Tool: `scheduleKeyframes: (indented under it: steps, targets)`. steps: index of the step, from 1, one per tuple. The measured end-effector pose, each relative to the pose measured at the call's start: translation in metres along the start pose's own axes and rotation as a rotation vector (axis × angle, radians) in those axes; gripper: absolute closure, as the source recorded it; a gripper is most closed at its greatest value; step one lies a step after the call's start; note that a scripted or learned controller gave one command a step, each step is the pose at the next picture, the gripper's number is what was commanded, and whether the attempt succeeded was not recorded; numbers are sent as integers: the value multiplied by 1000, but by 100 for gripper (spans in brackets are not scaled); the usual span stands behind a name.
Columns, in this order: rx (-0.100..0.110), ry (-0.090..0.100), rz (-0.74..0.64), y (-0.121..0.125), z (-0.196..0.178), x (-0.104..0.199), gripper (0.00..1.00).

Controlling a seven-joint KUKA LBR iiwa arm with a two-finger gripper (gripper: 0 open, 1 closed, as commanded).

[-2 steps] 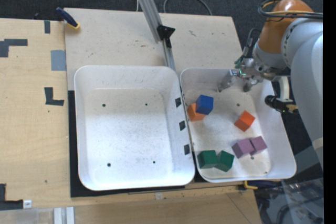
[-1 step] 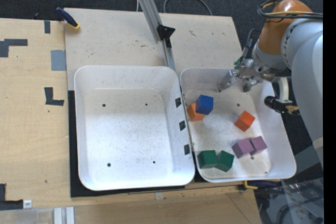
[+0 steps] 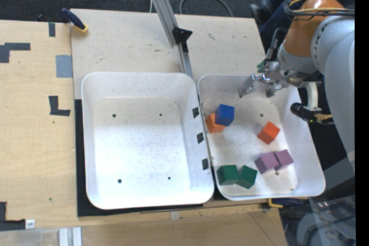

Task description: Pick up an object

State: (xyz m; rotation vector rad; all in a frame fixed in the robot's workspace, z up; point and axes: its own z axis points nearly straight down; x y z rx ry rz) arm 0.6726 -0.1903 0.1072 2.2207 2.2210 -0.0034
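Pale wood made up the tabletop (image 3: 34,124), with a lighter board across its upper middle and dark carpet beyond. On it sat two shallow white bins side by side. Nothing lay in the left bin (image 3: 138,86) except a few dark specks on its floor. The right bin (image 3: 300,181) carried all the pieces.

From the right edge came the grey arm (image 3: 337,66), its orange band (image 3: 302,31) above the wrist, reaching over the far end of the right bin. The gripper (image 3: 258,84) hung over that far inner part of the bin, with its fingers spread apart and nothing between them.

Every candidate lay toward the near side of the bin from the fingers. Nearest was the blue block (image 3: 225,114), down and slightly left of the fingers, apart from them, touching a small orange block (image 3: 213,123) that peeked out on its left side. Another orange block (image 3: 268,132) stood alone, almost straight below the fingers and a little farther off. A pair of purple blocks (image 3: 274,161) sat together nearer the front, and two green blocks (image 3: 237,175) lay closest to the front rim, well apart from the fingers.

Judging by the layout, the lone orange block looked the cleaner target, since no neighbour crowded it, while the blue one was closer but pressed against its companion.
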Motion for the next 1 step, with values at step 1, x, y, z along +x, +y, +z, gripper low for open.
scheduleKeyframes:
  steps: [1]
  targets:
    - [24, 13, 1, 7, 13, -13, 0]
